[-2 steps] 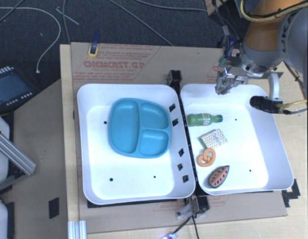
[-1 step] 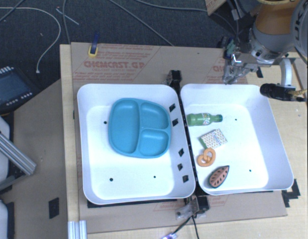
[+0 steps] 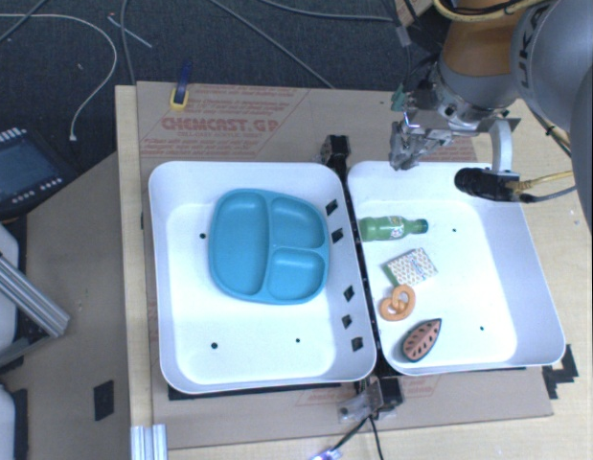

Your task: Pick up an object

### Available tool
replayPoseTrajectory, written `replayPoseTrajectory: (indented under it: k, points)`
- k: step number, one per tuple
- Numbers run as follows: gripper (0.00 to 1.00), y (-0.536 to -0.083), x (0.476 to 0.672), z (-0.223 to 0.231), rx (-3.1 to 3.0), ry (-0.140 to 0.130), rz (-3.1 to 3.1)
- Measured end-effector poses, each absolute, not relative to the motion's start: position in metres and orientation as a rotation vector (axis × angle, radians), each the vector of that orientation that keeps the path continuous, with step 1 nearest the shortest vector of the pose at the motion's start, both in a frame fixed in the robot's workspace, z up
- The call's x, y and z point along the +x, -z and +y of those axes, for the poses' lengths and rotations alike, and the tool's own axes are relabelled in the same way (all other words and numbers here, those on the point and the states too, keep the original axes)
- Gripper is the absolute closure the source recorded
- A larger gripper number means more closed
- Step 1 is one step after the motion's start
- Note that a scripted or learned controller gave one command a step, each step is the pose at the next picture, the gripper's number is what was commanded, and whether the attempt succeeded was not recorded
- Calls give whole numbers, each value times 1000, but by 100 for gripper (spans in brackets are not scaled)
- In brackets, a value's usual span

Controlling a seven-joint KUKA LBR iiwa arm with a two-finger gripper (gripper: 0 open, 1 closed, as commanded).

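My gripper hangs over the back left corner of the right bin, with nothing between its fingers. Its fingertips look close together, but the gap is too small to judge. A green bottle lies on its side below the gripper, near the bin's left wall. Further forward lie a checkered packet, an orange pretzel and a brown oval object.
A blue divided plate rests in the left bin. Black clips run along the divider between the bins. A black cylindrical part of the arm juts out over the right bin's back edge.
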State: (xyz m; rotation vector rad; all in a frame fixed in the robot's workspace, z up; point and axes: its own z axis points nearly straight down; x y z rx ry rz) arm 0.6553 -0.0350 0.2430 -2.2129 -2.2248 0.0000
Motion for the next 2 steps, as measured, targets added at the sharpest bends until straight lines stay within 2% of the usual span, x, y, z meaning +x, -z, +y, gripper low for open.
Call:
replayPoseTrajectory:
  k: [1, 2]
  points:
    - [100, -244, 648, 19, -2214, -1, -2225]
    - [100, -246, 657, 73, -2215, 5, -2228]
